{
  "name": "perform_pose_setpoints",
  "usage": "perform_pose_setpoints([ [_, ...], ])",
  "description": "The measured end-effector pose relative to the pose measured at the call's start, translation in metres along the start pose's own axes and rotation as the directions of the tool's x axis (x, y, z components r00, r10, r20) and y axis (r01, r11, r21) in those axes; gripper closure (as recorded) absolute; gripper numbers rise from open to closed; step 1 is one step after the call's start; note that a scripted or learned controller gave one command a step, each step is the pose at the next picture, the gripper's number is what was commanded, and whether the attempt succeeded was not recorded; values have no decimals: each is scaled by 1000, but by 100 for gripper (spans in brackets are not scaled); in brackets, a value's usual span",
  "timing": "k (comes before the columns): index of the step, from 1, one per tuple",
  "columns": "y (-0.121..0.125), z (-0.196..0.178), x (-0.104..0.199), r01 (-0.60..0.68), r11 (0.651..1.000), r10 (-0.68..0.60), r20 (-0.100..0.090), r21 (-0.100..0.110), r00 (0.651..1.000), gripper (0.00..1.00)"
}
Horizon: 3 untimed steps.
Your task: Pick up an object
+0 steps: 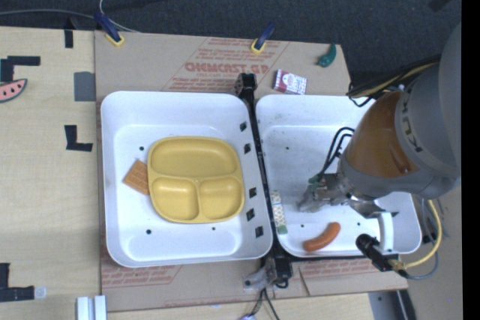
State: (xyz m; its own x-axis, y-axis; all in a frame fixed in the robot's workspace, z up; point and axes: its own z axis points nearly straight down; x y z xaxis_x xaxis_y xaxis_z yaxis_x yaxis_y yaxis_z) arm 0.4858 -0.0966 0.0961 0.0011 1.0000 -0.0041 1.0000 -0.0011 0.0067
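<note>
**Sausage sat just below the gripper, lying on a slant**

So the thing to grab was the little orange-red sausage (322,237) near the front wall of the right bin (300,112). It lay just toward the near edge from the gripper (313,195), a touch to the right of it, close but not touching as far as I could see. Its long axis ran diagonal, low end at the left, high end at the right, so I'd guess the fingers would want to close across that slant, not along it. The gripper hung low over the bin floor with nothing between its fingers; how far apart they stood I honestly couldn't tell, too dark and small.

Counts, front to back: one sausage, one narrow printed strip (278,215) at the right bin's left wall, one yellow divided plate (196,179) in the left bin (120,161) with one tan cracker-like piece (137,176) poking out from under it. Two bins. Behind them on the cardboard, one small red-and-white packet (289,82) and one teal bit (327,55).
</note>
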Motion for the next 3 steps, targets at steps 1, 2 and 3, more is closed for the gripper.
perform_pose_setpoints([
  [1,25,-88,67,3,1000,-3,-5,7,1000,100],
  [2,26,-97,67,4,1000,-4,-4,8,1000,100],
  [3,25,-97,67,4,1000,-4,-3,9,1000,0],
])
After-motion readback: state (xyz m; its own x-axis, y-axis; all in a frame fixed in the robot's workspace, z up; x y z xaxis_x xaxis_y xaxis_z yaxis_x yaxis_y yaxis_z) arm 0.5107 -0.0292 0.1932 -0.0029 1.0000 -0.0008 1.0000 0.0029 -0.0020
